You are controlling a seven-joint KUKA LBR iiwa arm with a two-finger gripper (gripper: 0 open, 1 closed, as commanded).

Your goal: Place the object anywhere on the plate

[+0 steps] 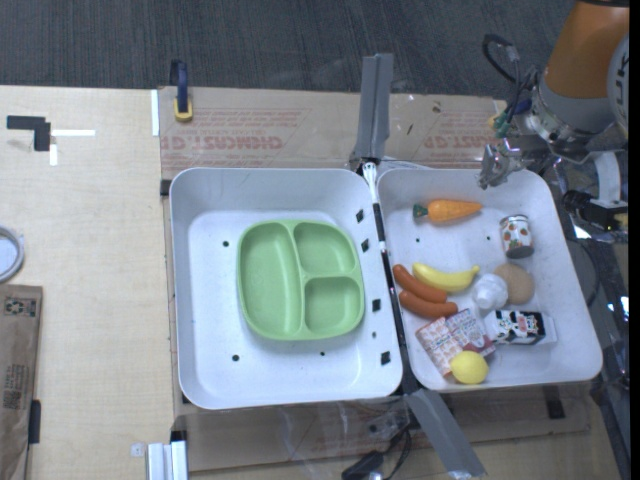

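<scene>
Hand (493,171) above right bin's (572,268) far rim, carrot (450,209) just beside it, banana (446,275), two sausages (424,294), lemon (469,368) nearer, green divided plate (300,278) in left bin (200,298), on tabletop (80,268).

The arm (590,43) entered from the upper right of the camera view, its orange band uppermost and the grey wrist below it. The wrist sloped down and leftward toward the far right corner of the right bin (570,268). The gripper (492,168) hung at that bin's far rim, just right of its back edge midpoint, above the rim and not inside the bin. Cables ran alongside the wrist. Finger spacing was too small and blurred to read.
</scene>
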